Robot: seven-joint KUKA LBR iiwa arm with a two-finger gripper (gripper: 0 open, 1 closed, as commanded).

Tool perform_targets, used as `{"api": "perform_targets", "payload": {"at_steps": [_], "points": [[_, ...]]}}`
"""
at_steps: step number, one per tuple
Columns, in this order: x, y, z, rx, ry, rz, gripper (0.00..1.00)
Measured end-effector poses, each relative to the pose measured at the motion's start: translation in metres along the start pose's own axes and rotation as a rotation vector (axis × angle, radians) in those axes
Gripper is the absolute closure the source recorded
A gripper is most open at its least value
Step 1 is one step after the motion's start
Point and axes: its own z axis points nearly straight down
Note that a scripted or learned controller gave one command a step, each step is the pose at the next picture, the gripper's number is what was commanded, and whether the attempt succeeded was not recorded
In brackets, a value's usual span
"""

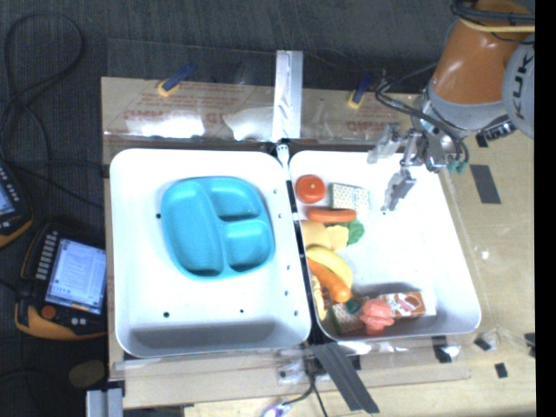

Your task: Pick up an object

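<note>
In the camera view the table carries two white bins side by side. The left bin [139,320] holds a blue tray [217,224] with compartments, lying near its middle. The right bin [452,285] holds the things that can be picked, and they are crowded along its left wall: a tomato [310,188] at the top, a small box [347,195] just beside it, a carrot [330,216] below them, then a banana [334,263], and a red packet [395,307] near the front wall. They probably lie so because they slid against the wall, which makes them touch and overlap each other. The arm [473,59] reaches in from the right, and the hand [400,181] hangs over the upper part of the right bin, near the box but apart from it. Its fingers [395,189] point down and nothing is between them; how wide they stand, one cannot tell from here. The right half of this bin is bare, so there is open room to come down and to move sideways. The wall between the bins is close to the things, so it seems a grasp from the open side would be safer. The box looks like the nearest target.
</note>
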Motion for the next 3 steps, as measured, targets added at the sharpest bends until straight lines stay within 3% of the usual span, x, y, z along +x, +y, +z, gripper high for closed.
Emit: {"api": "perform_targets", "payload": {"at_steps": [1,2,3], "points": [[0.050,0.045,0.052,-0.003,0.001,0.045,0.00],[0.049,0.044,0.072,-0.003,0.001,0.108,0.00],[0.008,0.039,-0.038,-0.001,-0.002,-0.170,0.00]]}}
